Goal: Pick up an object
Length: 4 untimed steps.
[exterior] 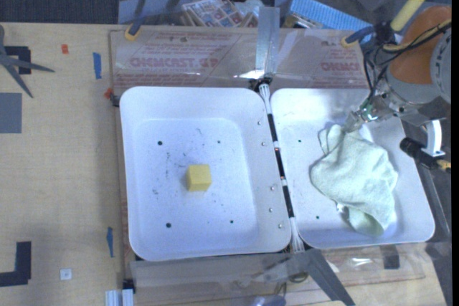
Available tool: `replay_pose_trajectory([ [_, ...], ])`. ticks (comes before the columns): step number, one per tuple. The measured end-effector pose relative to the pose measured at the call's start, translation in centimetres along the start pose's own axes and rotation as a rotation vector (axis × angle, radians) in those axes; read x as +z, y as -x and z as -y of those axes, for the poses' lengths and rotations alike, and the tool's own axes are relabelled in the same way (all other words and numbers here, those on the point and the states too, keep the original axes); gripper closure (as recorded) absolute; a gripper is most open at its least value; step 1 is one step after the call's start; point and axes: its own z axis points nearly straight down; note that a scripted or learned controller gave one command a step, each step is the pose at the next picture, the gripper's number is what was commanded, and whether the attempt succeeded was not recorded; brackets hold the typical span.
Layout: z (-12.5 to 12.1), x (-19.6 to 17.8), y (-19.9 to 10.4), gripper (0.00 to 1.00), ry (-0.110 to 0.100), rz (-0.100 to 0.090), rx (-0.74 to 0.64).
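Note:
A small yellow block lies near the middle of the left bin. A crumpled pale green cloth sprawls across the right bin. My gripper hangs over the right bin's upper right part, reaching in from the right under the grey wrist. Its tip is right at the cloth's upper corner, which rises toward it. Whether that corner is gripped is too small to make out.
The grey arm with its orange band and dark cables crowds the right bin's far right side. A metal divider separates the two bins. Clear plastic sheets and clutter lie behind the bins.

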Motion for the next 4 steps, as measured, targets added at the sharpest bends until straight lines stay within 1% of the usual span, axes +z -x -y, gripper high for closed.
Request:
replay_pose_trajectory([
  [1,-0.8,0.1,2.0,1.0,-0.006,-0.001,0.767],
  [2,4.5,0.0,-1.1,1.0,-0.008,0.0,1.31],
  [3,11.9,-0.1,-3.2,1.0,-0.002,-0.002,1.093],
  [4,14.5,-0.1,-5.0,1.0,-0.003,-0.002,1.664],
])
